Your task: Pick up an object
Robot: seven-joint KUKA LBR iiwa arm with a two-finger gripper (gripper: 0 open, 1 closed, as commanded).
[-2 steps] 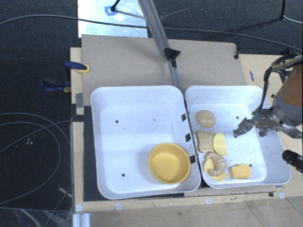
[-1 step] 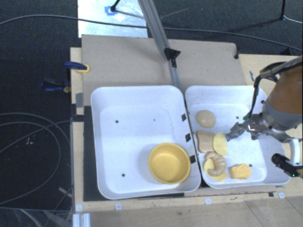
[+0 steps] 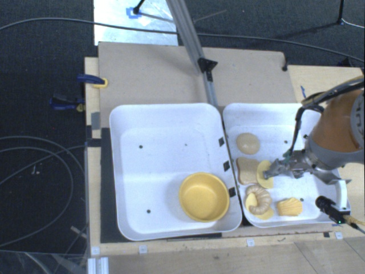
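Your gripper (image 3: pixel 272 170) sits low in the right bin (image 3: pixel 268 114) over a yellow disc (image 3: pixel 264 174) beside the toast slice (image 3: pixel 247 170), its grip too blurred to tell.

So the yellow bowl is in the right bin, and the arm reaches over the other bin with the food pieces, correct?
Not quite. The camera view shows the yellow bowl in the left bin, not the right one. The rest holds: the arm reaches over the other bin, where the food pieces lie.
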